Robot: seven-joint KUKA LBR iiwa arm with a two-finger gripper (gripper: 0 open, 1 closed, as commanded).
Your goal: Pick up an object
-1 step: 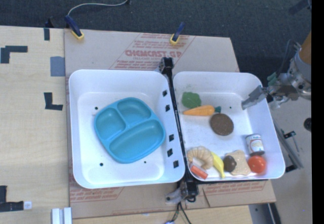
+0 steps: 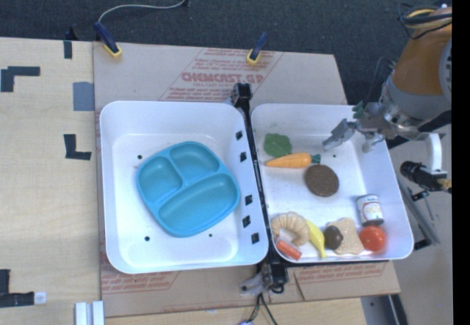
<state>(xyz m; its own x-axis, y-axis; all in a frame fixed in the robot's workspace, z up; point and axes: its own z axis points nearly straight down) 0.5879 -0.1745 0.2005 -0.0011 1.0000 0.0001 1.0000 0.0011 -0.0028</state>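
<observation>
So the hand point(image 2: 351, 134) is what sits closest to the lens, hanging over the upper right part of the right bin point(image 2: 382, 162), fingers spread apart with nothing between them. Just left and a bit below it is the toy carrot point(image 2: 288, 161), lying flat and pointing left, with a green piece point(image 2: 277, 144) touching its upper side and a brown disc point(image 2: 322, 180) just beside its stem end. My guess is the carrot's the easiest grab: probably light, hard plastic, a bit slick, so I'd pinch across the thick middle. Farther out, lower right, there's a small can point(image 2: 369, 208), a tomato point(image 2: 373, 238), a banana point(image 2: 316, 237). The blue tray point(image 2: 188, 187) sits in the left bin point(image 2: 121, 169).
</observation>
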